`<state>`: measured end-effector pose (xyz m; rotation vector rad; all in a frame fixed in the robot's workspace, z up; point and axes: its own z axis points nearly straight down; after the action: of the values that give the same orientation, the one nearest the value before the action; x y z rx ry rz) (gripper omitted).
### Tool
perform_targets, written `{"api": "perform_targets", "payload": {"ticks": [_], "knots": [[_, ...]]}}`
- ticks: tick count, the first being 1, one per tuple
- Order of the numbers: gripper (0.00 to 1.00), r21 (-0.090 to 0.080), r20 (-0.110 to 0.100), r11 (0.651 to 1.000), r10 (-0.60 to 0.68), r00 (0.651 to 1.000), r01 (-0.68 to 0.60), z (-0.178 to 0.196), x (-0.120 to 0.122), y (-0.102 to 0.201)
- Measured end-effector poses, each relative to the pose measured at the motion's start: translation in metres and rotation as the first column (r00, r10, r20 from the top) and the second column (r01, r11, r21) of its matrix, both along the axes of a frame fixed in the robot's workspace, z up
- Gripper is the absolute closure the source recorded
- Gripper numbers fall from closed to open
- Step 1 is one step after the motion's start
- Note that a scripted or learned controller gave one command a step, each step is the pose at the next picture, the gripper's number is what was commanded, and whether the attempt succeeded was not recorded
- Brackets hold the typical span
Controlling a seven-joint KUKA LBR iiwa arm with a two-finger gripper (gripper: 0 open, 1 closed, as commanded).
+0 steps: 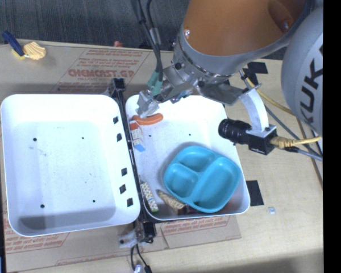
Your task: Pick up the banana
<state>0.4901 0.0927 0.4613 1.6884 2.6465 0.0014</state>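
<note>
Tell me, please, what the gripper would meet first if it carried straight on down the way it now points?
Probably the orange sausage-shaped item lying just below the gripper at the far left corner of the right bin. Depth is hard to judge from this slanted view, so it might instead land on the bin floor beside it.

A pale wood counter (284,232) carries a printed cardboard sheet (91,67) under the bins. Dark grey carpeted floor (62,10) lies beyond its far edge.

You can read "CHEMCAST GP" in red on the brown sheet (96,67) under the bins, and "KU" on the grey arm (307,67).
</note>
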Motion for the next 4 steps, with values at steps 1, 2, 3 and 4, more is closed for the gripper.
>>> {"api": "perform_targets", "payload": {"ticks": [1, 2, 3, 4], "knots": [[1.0, -0.001, 0.002, 1.0, 0.012, 1.0, -0.012, 0.079, -0.008, -0.128], [1.0, -0.002, -0.003, 0.999, 0.051, 0.999, -0.051, 0.014, -0.014, -0.198], [1.0, 0.0, -0.007, 0.968, -0.25, 0.968, 0.25, -0.146, -0.014, -0.173], [1.0, -0.001, -0.007, 0.996, -0.089, 0.996, 0.089, -0.216, -0.014, -0.074]]}}
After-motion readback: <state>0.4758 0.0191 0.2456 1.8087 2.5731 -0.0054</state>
